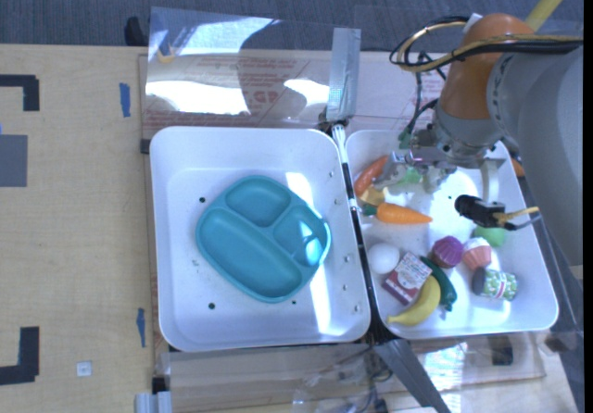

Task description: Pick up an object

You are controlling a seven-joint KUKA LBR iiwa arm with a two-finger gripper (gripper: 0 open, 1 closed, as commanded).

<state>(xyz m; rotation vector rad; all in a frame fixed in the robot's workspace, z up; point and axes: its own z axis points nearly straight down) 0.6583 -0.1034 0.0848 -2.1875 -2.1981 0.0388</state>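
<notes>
Hovering over the right bin (542, 309), arm (482, 78) is reaching in at its far end; approach step, I judge. Tool (428, 164) is sitting just beyond the carrot (403, 214); its state I cannot tell. Next needing a descent onto the carrot.

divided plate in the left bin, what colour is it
Turquoise blue all over. The divided plate lies in the left bin, seen clearly in the camera view.
</notes>
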